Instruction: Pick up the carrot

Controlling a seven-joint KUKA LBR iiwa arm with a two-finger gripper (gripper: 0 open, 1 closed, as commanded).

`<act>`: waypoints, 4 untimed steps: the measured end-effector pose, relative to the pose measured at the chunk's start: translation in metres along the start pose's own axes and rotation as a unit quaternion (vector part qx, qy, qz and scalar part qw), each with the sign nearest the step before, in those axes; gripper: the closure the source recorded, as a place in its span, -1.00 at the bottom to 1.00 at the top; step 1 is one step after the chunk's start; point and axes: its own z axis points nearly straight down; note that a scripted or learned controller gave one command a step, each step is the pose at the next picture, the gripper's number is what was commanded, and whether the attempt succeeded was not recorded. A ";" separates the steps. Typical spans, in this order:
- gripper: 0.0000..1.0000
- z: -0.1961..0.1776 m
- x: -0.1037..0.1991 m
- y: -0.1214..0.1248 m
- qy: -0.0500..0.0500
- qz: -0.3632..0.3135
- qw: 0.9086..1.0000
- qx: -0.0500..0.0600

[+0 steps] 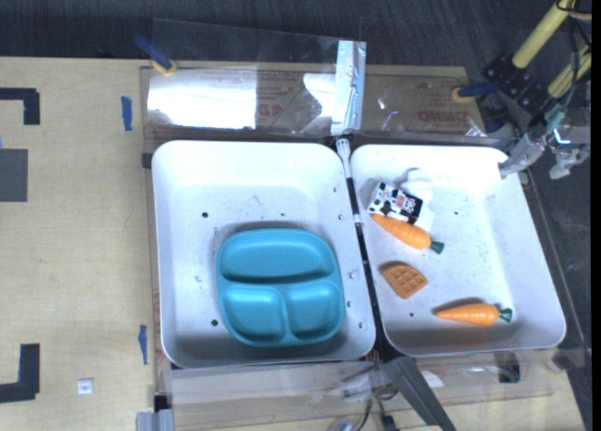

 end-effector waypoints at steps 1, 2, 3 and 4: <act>-1.00 0.096 0.050 0.030 0.001 -0.100 0.995 0.002; -1.00 0.146 0.098 0.022 -0.005 -0.102 0.995 -0.018; -1.00 0.175 0.126 -0.025 0.000 -0.181 0.983 -0.003; -1.00 0.175 0.065 -0.053 -0.001 -0.180 0.984 -0.001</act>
